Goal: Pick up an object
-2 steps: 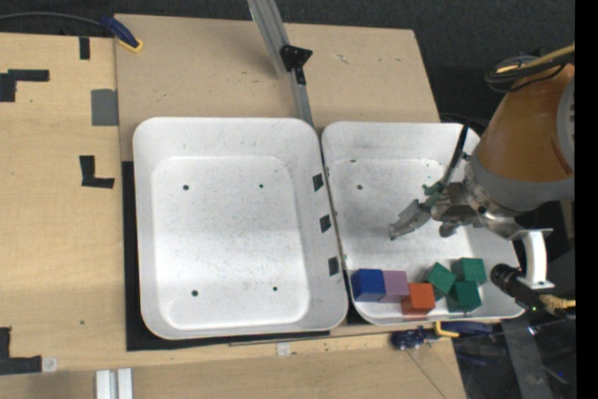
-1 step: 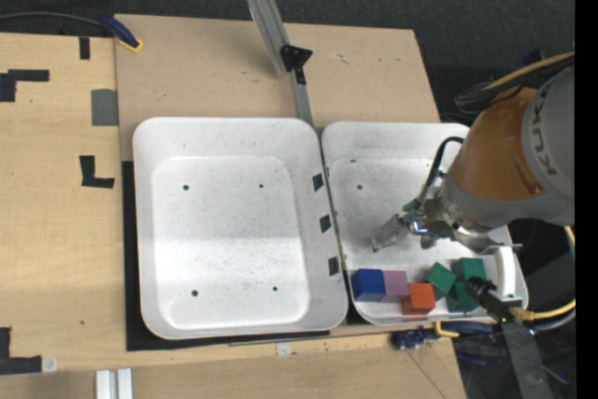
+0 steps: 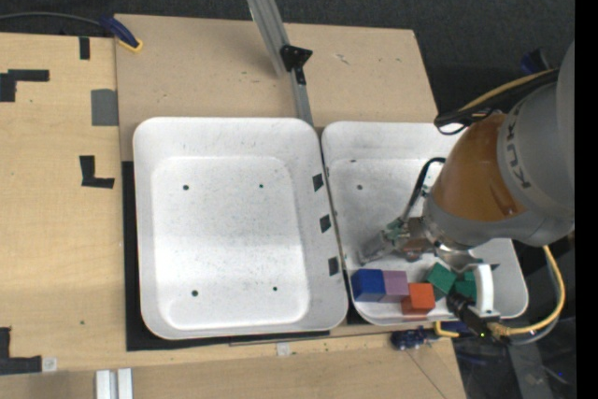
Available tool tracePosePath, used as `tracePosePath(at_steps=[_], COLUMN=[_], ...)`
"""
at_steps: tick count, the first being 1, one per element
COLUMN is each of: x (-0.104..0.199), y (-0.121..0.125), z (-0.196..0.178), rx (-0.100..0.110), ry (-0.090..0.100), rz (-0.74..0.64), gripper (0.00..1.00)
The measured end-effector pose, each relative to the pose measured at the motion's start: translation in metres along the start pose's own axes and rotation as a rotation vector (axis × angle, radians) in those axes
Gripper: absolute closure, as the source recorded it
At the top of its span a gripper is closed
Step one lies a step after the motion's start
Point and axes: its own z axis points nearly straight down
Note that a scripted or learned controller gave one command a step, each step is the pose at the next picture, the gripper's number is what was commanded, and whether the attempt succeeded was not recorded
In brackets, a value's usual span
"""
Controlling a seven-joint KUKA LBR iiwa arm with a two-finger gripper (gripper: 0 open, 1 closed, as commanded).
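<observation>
A light wooden bench (image 3: 234, 70) carries two shallow white bins side by side on a black mat (image 3: 127, 229): the left bin (image 3: 229, 224) and the right bin (image 3: 374, 159). Black tape marks (image 3: 92, 171) lie at its left.

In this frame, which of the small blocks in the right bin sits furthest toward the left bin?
The blue block. It lies at the left end of the cluster; the purple block, orange block and green block lie further right.
</observation>
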Motion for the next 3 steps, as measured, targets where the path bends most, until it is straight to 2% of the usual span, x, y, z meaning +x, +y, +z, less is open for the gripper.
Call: tracePosePath(at_steps=[1,3], x=[0.001,0.016], y=[0.001,0.015], z=[-0.013,-0.117], rx=[-0.003,-0.012], ry=[0.000,-0.002], rz=[-0.001,-0.002], gripper=[1.00,1.00])
